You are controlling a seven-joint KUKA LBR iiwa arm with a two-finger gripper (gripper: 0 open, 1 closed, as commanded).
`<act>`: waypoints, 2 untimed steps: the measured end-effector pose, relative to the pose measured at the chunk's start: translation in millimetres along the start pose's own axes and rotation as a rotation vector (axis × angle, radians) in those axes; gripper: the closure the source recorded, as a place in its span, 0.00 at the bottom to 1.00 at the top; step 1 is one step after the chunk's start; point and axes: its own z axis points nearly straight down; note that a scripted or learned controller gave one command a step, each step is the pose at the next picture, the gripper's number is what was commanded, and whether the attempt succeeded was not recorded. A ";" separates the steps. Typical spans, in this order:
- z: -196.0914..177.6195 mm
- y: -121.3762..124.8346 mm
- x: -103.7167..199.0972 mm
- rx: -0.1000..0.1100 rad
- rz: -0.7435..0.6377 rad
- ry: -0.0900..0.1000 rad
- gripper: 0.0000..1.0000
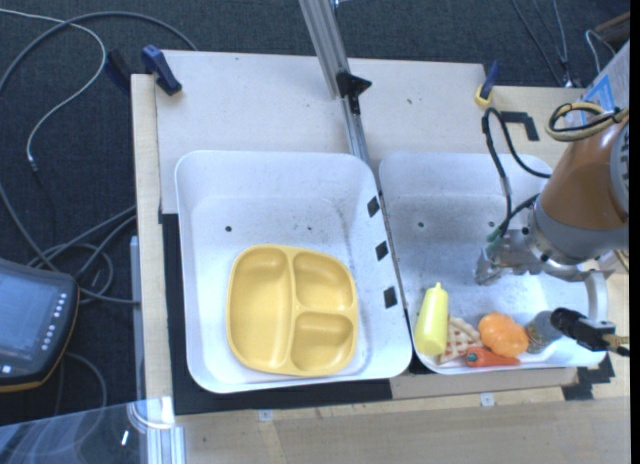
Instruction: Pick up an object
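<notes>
Two shallow white bins sit side by side on the bench [260,102]. The left bin [200,182] holds a yellow divided plate [293,309] with three compartments, lying flat in the near half of the bin.

The right bin [440,192] holds a few small things, all gathered along its near edge. A yellow bottle [432,319] lies at the left of this group. Just beside it, to the right, is a waffle piece [461,336] with a grid pattern. An orange round object [501,333] touches the waffle piece, and a thin orange-red thing like a carrot [486,358] lies in front of them at the rim. A dark grey object [545,330] is further right.

The arm reaches into the right bin, and the hand [490,267] is low over the bin floor, apart from the objects. Whether the hand is apart or together, I cannot tell.
</notes>
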 end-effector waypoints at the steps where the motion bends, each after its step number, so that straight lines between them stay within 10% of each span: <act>1: -57.1 -7.7 -1.5 -0.006 0.000 -0.003 1.00; 2: -100.8 -7.9 -0.5 -0.006 -0.001 -0.003 1.00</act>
